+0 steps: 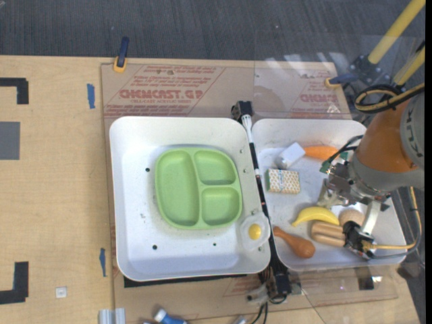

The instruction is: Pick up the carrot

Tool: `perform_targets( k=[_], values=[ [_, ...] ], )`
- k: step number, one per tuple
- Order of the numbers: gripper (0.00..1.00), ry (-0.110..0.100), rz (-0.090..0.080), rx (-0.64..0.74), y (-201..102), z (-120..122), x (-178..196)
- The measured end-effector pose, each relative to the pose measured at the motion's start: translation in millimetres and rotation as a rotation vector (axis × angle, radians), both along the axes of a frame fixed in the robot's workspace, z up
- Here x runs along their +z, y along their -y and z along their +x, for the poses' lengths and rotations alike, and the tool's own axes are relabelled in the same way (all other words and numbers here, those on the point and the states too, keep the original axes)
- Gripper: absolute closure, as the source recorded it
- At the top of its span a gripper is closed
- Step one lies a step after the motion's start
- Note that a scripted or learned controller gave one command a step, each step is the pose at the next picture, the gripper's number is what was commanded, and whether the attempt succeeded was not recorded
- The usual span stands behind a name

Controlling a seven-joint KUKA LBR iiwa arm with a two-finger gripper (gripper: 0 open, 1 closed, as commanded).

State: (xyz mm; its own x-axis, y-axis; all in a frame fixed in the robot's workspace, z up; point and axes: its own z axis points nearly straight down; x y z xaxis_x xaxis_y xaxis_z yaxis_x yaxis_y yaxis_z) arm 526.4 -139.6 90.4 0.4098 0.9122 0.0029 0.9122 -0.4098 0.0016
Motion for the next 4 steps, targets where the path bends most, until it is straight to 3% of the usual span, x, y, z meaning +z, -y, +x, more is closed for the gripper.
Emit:
perform_targets(
  k=[1,2,3,4],
  values=[
    [0.00,0.006,0.000,0.003,-1.6,2.5,-1.1],
    [0.00,0.004,0.000,-0.186,49.5,53.0,-2.1],
    [0.00,-0.054,-0.001,-0.432,39.2,106.9,-3.0],
    [1.00,-0.028,-0.006,-0.427,38.6,111.8,8.7]
  ],
)
